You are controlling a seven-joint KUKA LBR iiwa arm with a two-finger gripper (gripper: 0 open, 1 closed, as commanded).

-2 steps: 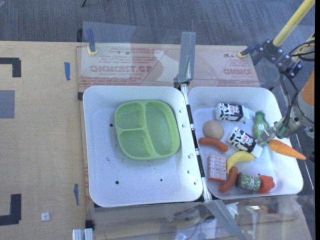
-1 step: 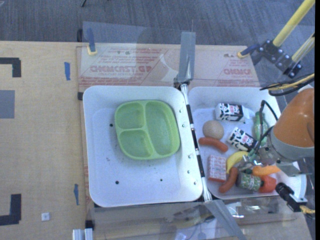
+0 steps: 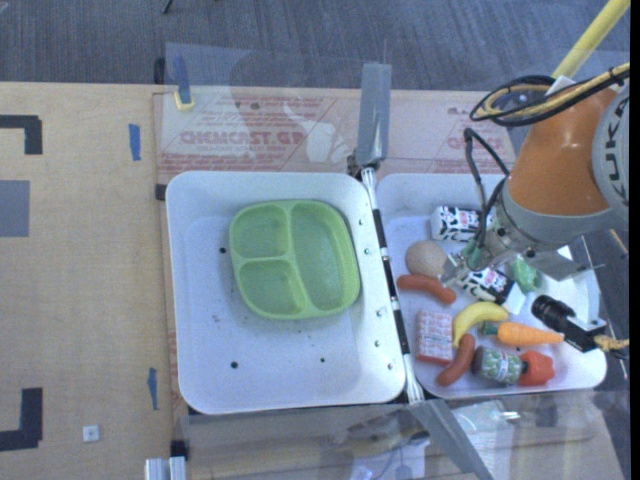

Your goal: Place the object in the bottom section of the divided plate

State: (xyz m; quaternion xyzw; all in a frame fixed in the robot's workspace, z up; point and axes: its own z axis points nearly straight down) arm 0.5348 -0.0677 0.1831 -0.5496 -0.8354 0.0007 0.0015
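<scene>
The divided plate [image 3: 294,259] looks like smooth green plastic with a faint sheen. Both white bins [image 3: 200,368] seem glossy plastic, lightly speckled. The surface [image 3: 80,268] shows pale matt wood grain. The banana [image 3: 478,318] and carrot [image 3: 530,335] look shiny plastic.

Grey arm [image 3: 610,158] with broad orange band, black cables looped above it.

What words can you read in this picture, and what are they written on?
"UK": black letters on the grey arm, cut off at the picture's edge.
Red lettering on the clear sheet behind the bins: too blurred to read for sure.
Black-and-white carton and pink packet in the right bin: print too small to read.
</scene>
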